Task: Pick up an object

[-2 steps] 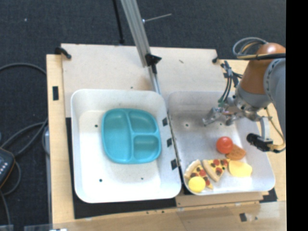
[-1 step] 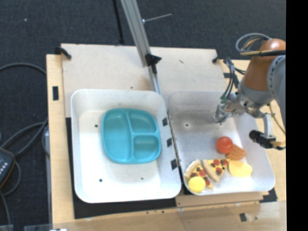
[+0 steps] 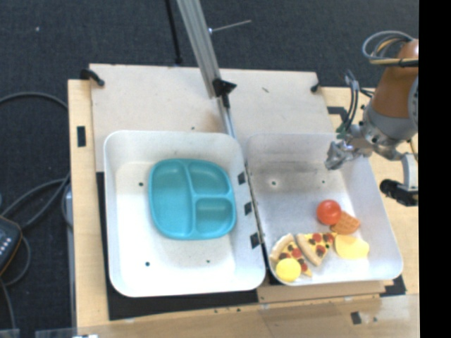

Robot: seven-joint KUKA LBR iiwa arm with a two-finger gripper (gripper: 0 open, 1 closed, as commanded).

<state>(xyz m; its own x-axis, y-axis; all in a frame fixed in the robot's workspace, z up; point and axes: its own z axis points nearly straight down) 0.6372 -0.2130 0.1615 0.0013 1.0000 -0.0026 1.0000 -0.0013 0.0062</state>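
**Q:** Where is your tool (image 3: 337, 153), and is it gripping anything?

**Me:** It hangs over the right bin (image 3: 282, 153), toward its two o'clock corner. I cannot tell its state from here.

**Q:** What would you pick?

**Me:** The toy food sits at the bin's five o'clock. The red ball (image 3: 328, 211) looks light, hard and smooth, likely to roll; I'd pinch it across the middle. The pizza slice (image 3: 315, 246) lies flat, harder to grip.

My arm (image 3: 396, 90) is cut off at the right edge. My gripper (image 3: 337, 153) is too small and blurred to read its fingers. In the right bin's (image 3: 296, 189) near corner, the food pile (image 3: 317, 246) overlaps, hiding parts of each piece.
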